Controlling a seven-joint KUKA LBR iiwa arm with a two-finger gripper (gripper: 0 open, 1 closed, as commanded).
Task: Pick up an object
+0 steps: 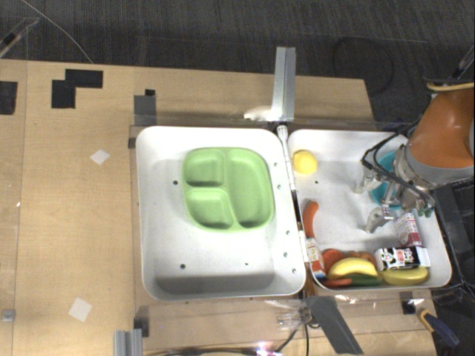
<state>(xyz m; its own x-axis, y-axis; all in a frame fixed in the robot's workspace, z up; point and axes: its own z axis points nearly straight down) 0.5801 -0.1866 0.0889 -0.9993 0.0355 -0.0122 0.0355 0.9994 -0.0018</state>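
Grey arm with orange band (445, 136) reaching over shallow white right bin (338, 150), two-finger gripper (375, 202) spread (nothing pinched), above bin floor, right of the yellow ball (304, 162).

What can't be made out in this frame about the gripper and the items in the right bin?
- Gripper, camera view: fingers too small and blurred; whether anything is held cannot be told.
- Teal item: partly hidden by the gripper, identity unclear.
- Pile at the right bin's near wall, around the banana: items overlap, so lower ones are partly hidden.
- Carton: print too small to read.
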